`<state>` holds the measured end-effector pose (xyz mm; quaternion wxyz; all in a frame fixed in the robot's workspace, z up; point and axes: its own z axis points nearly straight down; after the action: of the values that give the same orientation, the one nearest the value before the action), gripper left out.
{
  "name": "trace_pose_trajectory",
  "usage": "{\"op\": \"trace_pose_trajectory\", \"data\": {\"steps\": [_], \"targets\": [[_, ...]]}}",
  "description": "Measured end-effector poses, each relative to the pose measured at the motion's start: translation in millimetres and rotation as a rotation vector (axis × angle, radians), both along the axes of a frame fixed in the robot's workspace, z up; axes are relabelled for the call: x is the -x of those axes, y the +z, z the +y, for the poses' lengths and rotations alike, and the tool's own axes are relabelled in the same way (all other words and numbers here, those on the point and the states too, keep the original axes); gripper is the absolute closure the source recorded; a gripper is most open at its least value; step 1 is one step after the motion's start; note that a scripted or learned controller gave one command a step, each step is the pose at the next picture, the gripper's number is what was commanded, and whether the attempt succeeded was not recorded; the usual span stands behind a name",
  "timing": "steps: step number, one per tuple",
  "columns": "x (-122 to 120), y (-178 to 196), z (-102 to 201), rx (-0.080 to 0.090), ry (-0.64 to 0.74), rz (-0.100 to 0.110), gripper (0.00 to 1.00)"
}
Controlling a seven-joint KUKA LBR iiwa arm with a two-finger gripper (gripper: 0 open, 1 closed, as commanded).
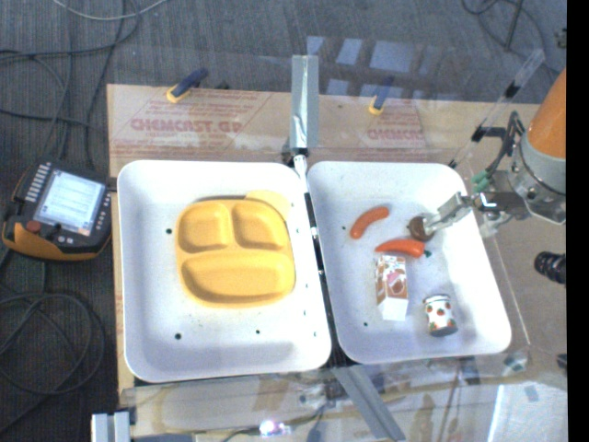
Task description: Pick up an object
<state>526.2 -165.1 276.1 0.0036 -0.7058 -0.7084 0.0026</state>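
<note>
Reaching in from your right, the gripper [425, 225] sits just above the red pepper [401, 246], lying left-right; finger state unclear

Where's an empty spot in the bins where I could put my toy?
The right bin has bare floor along its far edge, above the orange sausage, and in its near left corner beside the carton. Its middle is crowded around the gripper. In the left bin, the yellow tray fills the middle, leaving a bare strip along the near edge.
</note>
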Motion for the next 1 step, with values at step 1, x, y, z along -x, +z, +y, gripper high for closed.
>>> {"op": "trace_pose_trajectory", "data": {"steps": [1], "targets": [[-23.3, -131.7, -16.1, 0.0, -0.056, 0.001, 0.0]]}}
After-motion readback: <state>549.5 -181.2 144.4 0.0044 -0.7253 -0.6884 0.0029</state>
